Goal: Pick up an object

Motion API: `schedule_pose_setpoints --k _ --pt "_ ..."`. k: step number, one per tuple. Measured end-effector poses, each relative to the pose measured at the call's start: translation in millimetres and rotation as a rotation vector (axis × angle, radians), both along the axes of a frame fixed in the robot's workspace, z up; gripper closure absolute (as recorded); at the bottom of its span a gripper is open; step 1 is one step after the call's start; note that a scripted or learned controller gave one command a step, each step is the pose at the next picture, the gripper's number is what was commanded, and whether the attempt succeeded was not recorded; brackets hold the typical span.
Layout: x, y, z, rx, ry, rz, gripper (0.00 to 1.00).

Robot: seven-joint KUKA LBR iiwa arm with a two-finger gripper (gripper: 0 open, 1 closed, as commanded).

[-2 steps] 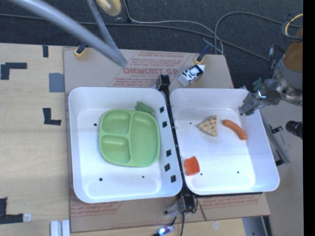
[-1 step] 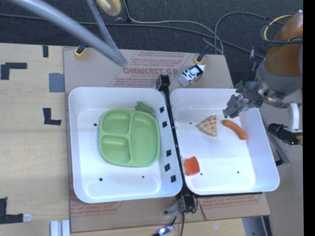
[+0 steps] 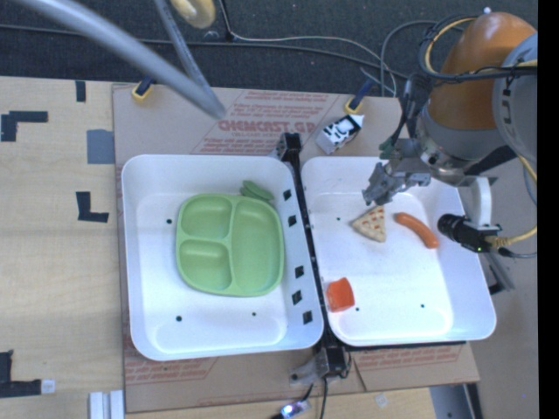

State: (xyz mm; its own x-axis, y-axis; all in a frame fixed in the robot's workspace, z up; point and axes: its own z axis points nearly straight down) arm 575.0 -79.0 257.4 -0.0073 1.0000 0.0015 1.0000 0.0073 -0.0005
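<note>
In the right bin [image 3: 454, 321] lie a tan pizza-slice toy [image 3: 370, 225], an orange sausage-shaped toy [image 3: 417, 230] and an orange-red block [image 3: 340, 294]. My gripper [image 3: 382, 191] hangs over the bin's upper middle, its tips just above and touching or nearly touching the top corner of the pizza slice. Nothing shows between the fingers. The sausage lies just right of the gripper. The left bin [image 3: 148, 321] holds a green divided plate [image 3: 231, 243] with a small dark green piece [image 3: 256, 191] at its upper right rim.
A black divider [image 3: 299, 234] runs between the bins. A small black-and-white object [image 3: 341, 129] sits on the cardboard behind the right bin. Cables trail over the dark surface at the back. A black fitting [image 3: 463, 230] juts from the arm over the right bin's right side.
</note>
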Motion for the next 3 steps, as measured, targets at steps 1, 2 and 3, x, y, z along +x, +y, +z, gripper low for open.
schedule_pose_setpoints --k 1,2,3 --pt "9 59 0 -0.001 0.0 0.0 1.0" --pt "16 114 1 -0.001 0.001 0.0 1.0" --pt "17 156 -15 -0.002 0.003 -0.003 1.0"
